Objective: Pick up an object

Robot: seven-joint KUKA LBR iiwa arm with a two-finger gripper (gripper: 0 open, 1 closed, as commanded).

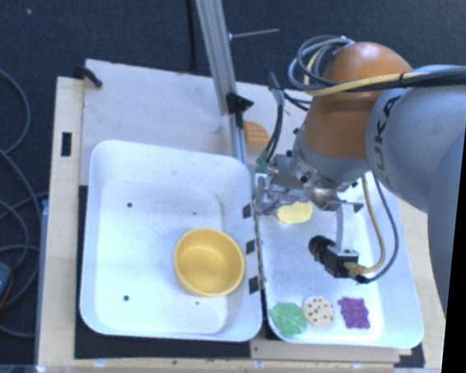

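Note:
My gripper (267, 195) hangs low over the far left part of the right bin (395, 298), close to the wall between the two bins. A pale yellow flat object (295, 213) lies just to its right, partly covered by the wrist. At that bin's near edge a green piece (288, 317), a speckled cookie (317, 311) and a purple piece (355, 312) lie in a row. In the left bin (134, 179) a yellow bowl (208, 261) stands upright near the right wall.
An orange object (256, 132) lies on the bench behind the bins, partly hidden by a slanted metal rail (221, 64). A black connector with cables (335, 257) hangs from the arm over the middle of the right bin.

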